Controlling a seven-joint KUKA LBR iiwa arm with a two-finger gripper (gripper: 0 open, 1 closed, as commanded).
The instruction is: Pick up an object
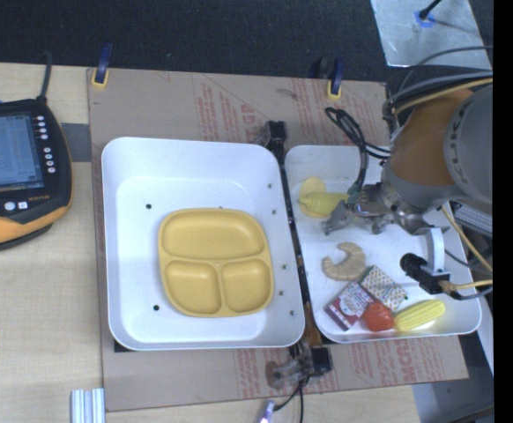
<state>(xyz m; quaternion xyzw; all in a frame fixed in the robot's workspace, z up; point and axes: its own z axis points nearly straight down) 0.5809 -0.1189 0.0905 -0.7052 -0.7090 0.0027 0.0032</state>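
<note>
Yellow toy [320, 203] beside half-hidden fingers [338, 222]

**Bench clutter outside the bins**

Teach pendant [14, 170] with lit screen and orange underside is lying at far left on the wooden bench [36, 342]. Brown cardboard sheet [195, 104] is sitting under both bins, two clamps [102, 67] [334, 79] pinning its far edge. Silver foil patch [428, 16] is lying on the dark floor, top right.

Wooden bench [36, 324] under a cardboard sheet [195, 104]; two white bins [124, 236] side by side on it, teach pendant [14, 170] at left.
</note>
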